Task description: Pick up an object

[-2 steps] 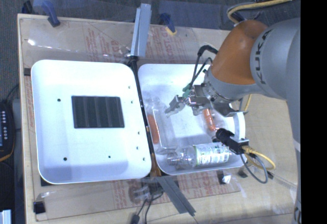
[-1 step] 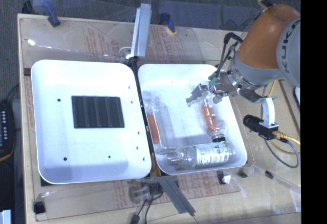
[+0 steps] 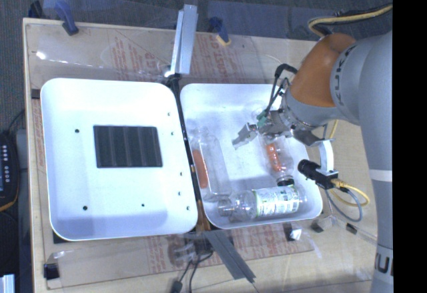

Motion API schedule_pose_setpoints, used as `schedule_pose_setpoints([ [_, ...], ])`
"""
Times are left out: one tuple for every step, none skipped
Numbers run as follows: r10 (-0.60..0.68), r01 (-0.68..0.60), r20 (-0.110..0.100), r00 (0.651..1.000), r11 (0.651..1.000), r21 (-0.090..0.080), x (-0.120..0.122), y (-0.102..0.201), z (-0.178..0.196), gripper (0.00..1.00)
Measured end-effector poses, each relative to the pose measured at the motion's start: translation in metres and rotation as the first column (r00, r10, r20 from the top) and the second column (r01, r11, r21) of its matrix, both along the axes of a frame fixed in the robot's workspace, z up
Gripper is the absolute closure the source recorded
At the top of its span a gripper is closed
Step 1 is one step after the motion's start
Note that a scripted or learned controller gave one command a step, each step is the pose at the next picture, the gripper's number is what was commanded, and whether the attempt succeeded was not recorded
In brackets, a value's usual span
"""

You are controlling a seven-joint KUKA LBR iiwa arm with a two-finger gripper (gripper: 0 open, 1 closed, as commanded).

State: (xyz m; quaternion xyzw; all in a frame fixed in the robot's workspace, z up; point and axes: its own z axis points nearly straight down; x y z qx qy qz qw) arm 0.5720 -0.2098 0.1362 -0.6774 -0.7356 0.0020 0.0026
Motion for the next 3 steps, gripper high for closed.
schedule_pose_setpoints([
  [0.095,-0.095,0.005,0.995,0.995,-0.001,-0.015,0.0,0.061,0.0],
  [0.19,-0.19,0.002,0.982,0.982,0.002,0.009,0.002,0.013,0.0],
  [0.227,-0.227,0.002,0.974,0.974,0.002,-0.006,0.001,0.025,0.0],
])
